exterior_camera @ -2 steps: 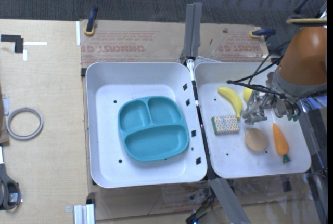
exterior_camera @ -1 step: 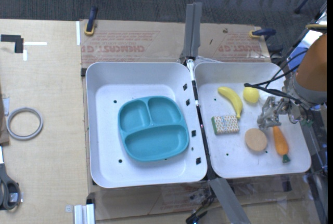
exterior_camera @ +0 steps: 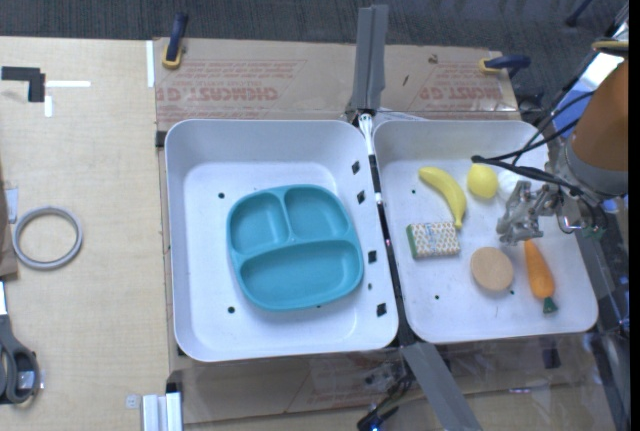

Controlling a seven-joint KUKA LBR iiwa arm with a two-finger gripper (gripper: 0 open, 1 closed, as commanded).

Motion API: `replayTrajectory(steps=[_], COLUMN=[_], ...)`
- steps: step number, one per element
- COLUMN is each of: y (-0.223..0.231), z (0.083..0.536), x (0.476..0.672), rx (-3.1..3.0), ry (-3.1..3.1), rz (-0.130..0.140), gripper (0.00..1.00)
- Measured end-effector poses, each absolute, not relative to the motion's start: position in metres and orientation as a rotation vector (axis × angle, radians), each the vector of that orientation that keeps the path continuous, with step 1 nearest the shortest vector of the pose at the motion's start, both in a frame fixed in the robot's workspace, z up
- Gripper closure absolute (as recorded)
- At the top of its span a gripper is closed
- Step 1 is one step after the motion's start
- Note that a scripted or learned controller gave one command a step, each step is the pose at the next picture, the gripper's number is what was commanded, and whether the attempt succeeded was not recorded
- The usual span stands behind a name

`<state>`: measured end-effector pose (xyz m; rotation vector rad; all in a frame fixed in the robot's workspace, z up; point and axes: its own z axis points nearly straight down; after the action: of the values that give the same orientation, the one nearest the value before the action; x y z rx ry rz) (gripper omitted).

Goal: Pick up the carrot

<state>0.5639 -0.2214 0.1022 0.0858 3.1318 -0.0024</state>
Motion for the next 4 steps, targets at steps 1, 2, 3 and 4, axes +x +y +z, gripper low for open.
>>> replayTrajectory(steps=[1,2,3,4], y=[-0.221,-0.221,-0.221,-0.22], z=[0.113,0.124,0.092,0.103], x=[0.566,0.568,0.549,0.551], rx=[0.083,0.08,-0.962,-0.956], ry=[3.126,3.12,2.987,2.982], rz=[-0.005,-0.008,0.001,-0.001], gripper=[1.0,1.0,1.0,1.0])
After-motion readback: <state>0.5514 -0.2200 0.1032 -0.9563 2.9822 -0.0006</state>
